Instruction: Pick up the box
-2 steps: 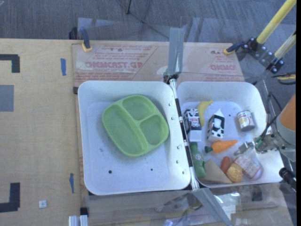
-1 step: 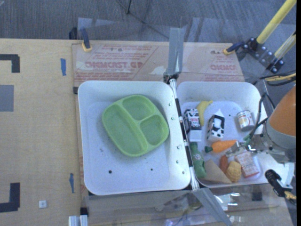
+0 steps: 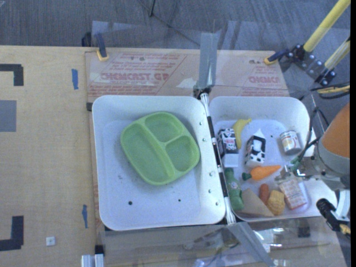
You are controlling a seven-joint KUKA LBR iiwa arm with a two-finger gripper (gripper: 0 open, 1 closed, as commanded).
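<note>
You have two white bins (image 3: 111,204). The left one holds a light green plate (image 3: 160,147). In the right one you see a yellow banana (image 3: 240,129), a black-and-white cow-patterned carton (image 3: 256,149), an orange carrot (image 3: 264,172), a green bottle (image 3: 233,191), a silver can (image 3: 288,141) and a box (image 3: 293,193) with a red-and-white label. Your arm (image 3: 336,143) is grey with an orange band.

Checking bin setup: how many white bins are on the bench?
2: the left bin holds a green plate; the right bin, touching it, holds the small items.
</note>
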